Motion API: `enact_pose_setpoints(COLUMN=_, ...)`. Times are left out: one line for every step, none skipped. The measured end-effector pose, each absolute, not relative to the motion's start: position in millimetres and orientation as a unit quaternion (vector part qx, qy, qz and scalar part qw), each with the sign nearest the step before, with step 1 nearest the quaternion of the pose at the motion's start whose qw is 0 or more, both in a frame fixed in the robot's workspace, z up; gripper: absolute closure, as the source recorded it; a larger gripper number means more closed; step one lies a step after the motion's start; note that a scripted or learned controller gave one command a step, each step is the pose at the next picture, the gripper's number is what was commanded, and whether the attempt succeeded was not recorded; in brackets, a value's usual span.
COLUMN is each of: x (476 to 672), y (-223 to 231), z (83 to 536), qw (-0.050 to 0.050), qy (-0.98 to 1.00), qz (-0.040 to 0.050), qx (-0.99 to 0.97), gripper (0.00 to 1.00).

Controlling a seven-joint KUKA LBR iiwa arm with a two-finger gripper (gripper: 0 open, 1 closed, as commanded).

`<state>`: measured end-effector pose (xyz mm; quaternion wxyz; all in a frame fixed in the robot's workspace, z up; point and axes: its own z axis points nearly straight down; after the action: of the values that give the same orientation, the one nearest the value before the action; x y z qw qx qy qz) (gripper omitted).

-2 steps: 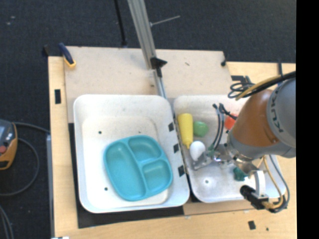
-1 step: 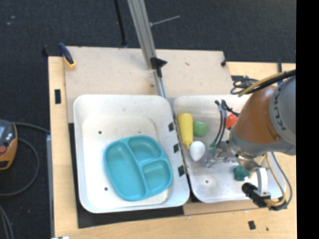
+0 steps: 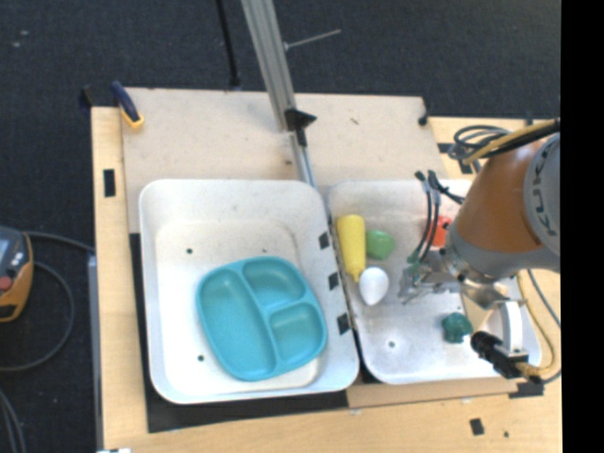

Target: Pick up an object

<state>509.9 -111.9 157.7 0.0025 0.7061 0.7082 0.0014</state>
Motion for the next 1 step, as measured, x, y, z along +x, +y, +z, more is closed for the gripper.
enact_pose_setpoints(x=519.8, y=-116.0, z=205.5, qw=0.003, qy=0.708, qz=0.0016, qx=0.706, gripper=1.0)
